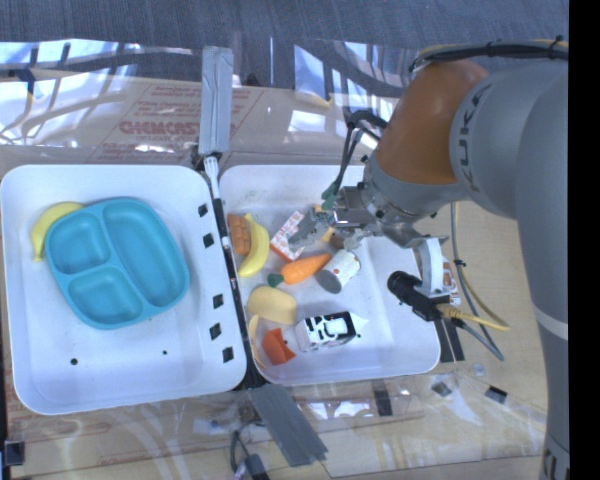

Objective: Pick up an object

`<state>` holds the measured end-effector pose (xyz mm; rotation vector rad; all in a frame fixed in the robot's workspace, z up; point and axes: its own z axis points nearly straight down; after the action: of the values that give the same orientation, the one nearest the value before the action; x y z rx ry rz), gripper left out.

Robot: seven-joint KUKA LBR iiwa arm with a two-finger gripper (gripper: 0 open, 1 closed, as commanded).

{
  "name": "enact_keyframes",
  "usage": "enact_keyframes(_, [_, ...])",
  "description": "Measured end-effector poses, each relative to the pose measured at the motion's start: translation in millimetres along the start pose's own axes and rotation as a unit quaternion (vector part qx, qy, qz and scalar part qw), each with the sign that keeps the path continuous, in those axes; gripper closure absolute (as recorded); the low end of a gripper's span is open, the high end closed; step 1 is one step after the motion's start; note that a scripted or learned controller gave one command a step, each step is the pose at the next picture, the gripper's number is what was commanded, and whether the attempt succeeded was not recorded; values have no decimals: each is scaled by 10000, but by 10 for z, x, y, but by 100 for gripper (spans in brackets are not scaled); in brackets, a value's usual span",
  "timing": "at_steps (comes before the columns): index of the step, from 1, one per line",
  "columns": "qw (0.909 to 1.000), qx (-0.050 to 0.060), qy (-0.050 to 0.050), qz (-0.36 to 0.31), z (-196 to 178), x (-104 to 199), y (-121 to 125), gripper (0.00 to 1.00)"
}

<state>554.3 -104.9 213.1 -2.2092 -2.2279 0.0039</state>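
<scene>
— Hovering over right bin [405, 353], gripper [332, 220] near carrot [306, 267] and can [340, 269]; grip state unclear
— Could nudge both, close on neither; too crowded there

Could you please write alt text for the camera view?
The arm's gripper hangs over the right bin, above toy food: a carrot, a banana and a small carton. The left bin holds a blue divided plate and another banana.
</scene>
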Motion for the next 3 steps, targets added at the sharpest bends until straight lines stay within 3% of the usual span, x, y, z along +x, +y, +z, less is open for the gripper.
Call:
enact_keyframes(1, [9994, -184, -49, -290, 929, -325, -62, 0])
enact_keyframes(2, [9937, -17, -7, -1120, 1215, -418, 559, 0])
enact_keyframes(3, [9935, -17, -6, -1135, 1117, -418, 565, 100])
